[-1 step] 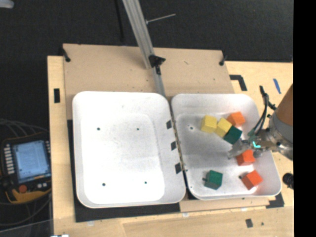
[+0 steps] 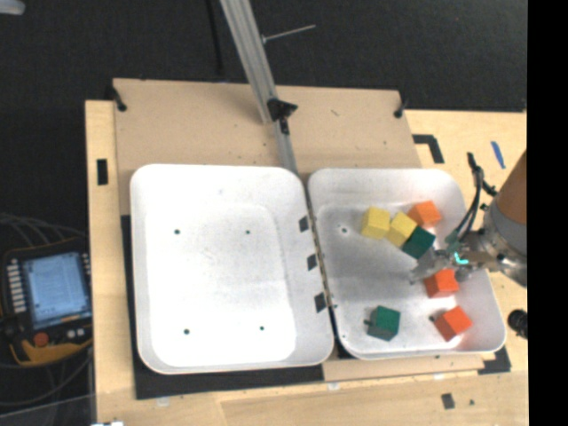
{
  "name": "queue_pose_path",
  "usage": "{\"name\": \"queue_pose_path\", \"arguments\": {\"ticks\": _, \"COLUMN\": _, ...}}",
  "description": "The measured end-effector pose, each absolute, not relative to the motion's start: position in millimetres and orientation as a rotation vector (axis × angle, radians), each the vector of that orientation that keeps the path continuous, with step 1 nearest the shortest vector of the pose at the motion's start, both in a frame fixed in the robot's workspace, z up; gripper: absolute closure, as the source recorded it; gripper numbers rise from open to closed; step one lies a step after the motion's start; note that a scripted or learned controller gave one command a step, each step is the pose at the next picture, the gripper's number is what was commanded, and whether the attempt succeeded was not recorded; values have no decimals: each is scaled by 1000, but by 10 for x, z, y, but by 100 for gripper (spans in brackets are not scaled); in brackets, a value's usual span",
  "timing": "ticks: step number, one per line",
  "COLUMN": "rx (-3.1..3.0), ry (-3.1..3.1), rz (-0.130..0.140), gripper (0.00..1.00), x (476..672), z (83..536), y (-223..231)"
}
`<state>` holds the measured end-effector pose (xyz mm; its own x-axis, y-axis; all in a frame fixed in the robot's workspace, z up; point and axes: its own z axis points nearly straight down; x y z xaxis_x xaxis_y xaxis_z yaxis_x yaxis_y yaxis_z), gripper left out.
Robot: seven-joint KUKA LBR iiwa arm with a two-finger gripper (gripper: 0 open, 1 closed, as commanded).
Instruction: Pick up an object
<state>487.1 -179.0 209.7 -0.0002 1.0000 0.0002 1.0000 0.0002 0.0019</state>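
Nearest me, along the right bin's (image 2: 355,349) front edge, I see a green block (image 2: 383,322) and an orange one (image 2: 453,322), while my gripper (image 2: 441,269) sits low over another orange block (image 2: 441,282) by the right wall, apparently mid-grasp, so next I'd close and lift.
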Motion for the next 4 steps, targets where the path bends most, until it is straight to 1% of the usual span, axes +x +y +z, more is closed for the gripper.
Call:
{"name": "queue_pose_path", "arguments": {"ticks": 1, "rx": 2225, "ry": 2220, "rz": -5, "gripper": 0, "x": 4932, "z": 1653, "y": -1798}}
{"name": "queue_pose_path", "arguments": {"ticks": 2, "rx": 2225, "ry": 2220, "rz": -4, "gripper": 0, "x": 4979, "z": 1057, "y": -1751}}
{"name": "queue_pose_path", "arguments": {"ticks": 3, "rx": 2224, "ry": 2216, "rz": -1, "gripper": 0, "x": 4987, "z": 981, "y": -1767}}
{"name": "queue_pose_path", "arguments": {"ticks": 4, "rx": 2230, "ry": 2207, "rz": 5, "gripper": 100, "x": 4998, "z": 1093, "y": -1775}}
